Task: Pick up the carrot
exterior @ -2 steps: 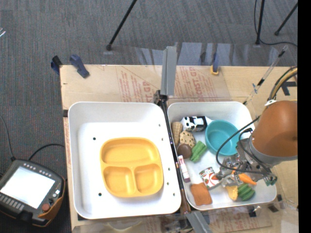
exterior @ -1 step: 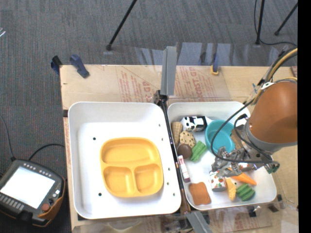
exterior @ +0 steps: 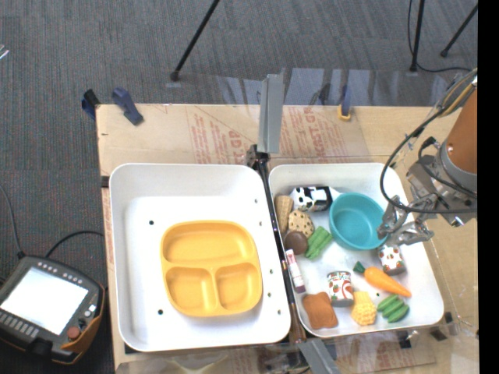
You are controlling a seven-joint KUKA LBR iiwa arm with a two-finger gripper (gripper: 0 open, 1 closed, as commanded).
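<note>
Hovering with gripper (exterior: pixel 399 231) beside bowl (exterior: pixel 357 220), fingers apart, holding nothing. Risks: clipping small can (exterior: pixel 392 259) touching carrot (exterior: pixel 384 280), or snatching can instead.

Two bins sat side by side on the bench. The left bin (exterior: pixel 125 209) held a divided tray (exterior: pixel 210 267). In the right bin (exterior: pixel 433 287), the bowl (exterior: pixel 357 220) lay behind the carrot (exterior: pixel 384 280); corn (exterior: pixel 362 310) lay before the carrot, with the gripper (exterior: pixel 399 231) just right of the bowl.
</note>
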